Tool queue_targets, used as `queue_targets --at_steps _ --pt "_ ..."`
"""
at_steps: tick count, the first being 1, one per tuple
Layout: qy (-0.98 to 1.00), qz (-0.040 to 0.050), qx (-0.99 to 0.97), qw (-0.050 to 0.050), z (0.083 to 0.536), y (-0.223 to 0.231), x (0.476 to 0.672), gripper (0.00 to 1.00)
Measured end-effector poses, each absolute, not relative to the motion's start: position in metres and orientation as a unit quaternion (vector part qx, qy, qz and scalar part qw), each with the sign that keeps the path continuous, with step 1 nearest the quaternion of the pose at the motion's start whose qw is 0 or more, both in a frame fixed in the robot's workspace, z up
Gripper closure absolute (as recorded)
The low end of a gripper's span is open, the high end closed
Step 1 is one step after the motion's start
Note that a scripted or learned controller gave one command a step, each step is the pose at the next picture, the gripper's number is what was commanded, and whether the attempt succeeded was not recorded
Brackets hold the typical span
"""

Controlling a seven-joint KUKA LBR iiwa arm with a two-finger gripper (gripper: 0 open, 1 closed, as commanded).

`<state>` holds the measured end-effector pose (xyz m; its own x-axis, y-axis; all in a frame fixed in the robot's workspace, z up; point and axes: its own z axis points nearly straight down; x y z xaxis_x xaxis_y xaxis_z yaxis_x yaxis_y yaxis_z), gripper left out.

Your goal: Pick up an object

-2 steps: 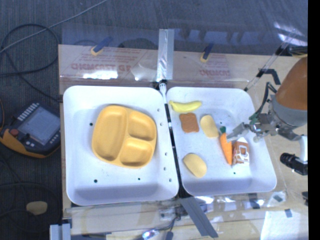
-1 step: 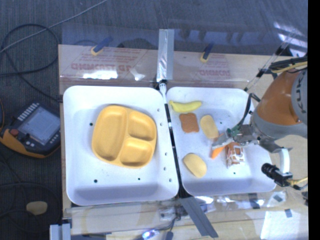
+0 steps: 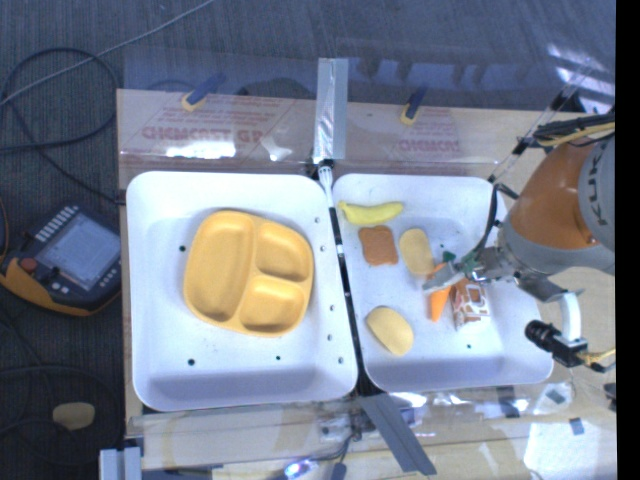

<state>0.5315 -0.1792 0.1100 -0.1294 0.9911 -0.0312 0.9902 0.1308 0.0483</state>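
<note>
Hand (image 3: 462,268) is low in the right bin (image 3: 520,368), at its right side, arm (image 3: 560,218) coming in from the right over the bin rim. Can't tell if the hand is open or closed, tip is buried in clutter. Right at the tip: a carrot (image 3: 438,303), tilted, touching or just beside the hand, and a small red-and-white packet (image 3: 472,306) just below it. Can't tell whether either is actually gripped. Just left of the hand lies a pale potato (image 3: 416,250), then a brown patty (image 3: 378,246) beside it. A banana (image 3: 371,211) lies across the top left of the bin, above the patty. A lemon (image 3: 391,330) sits lower left, well apart from the hand. Left bin (image 3: 160,368) holds a yellow divided tray (image 3: 250,272), roughly centred. Bins sit touching side by side on the bench (image 3: 230,128). A pendant (image 3: 70,258) lies on the floor left of the bench.
</note>
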Motion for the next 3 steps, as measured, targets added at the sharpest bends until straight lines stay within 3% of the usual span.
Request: queue_targets --at_steps 1,2,3 --pt "0.752 0.0083 0.659 0.029 0.11 -0.179 0.532 0.0" --pt "0.77 0.0081 0.637 0.027 0.11 -0.181 0.549 0.0" --pt "0.778 0.0079 0.627 0.036 0.109 -0.165 0.541 0.0"
